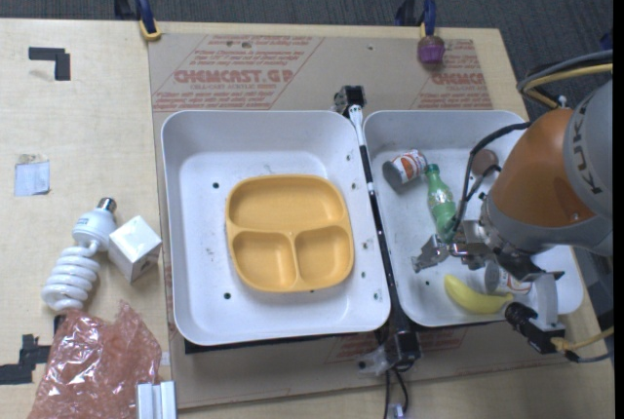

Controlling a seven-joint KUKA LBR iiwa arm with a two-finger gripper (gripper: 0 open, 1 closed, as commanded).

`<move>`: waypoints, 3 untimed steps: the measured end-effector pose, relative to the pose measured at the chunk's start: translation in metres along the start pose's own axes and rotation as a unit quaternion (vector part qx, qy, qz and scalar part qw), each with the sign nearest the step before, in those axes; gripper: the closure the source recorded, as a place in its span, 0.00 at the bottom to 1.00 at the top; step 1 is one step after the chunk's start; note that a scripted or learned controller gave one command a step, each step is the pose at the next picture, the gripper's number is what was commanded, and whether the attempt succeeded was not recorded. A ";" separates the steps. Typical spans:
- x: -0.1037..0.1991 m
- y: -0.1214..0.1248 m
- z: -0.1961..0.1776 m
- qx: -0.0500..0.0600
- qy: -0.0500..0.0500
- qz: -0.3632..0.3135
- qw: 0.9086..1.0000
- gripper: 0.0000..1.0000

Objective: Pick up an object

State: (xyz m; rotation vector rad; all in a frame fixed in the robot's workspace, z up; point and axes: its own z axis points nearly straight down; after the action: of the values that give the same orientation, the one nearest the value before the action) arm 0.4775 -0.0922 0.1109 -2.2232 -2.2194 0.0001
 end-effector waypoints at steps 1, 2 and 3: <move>-0.006 0.028 0.019 0.000 0.000 -0.001 1.000 0.00; -0.006 0.029 0.009 -0.001 -0.001 -0.001 1.000 1.00; -0.006 0.029 0.009 -0.001 0.000 -0.001 1.000 0.00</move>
State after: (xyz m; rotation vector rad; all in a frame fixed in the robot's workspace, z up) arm 0.5067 -0.0985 0.1022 -2.2224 -2.2233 -0.0014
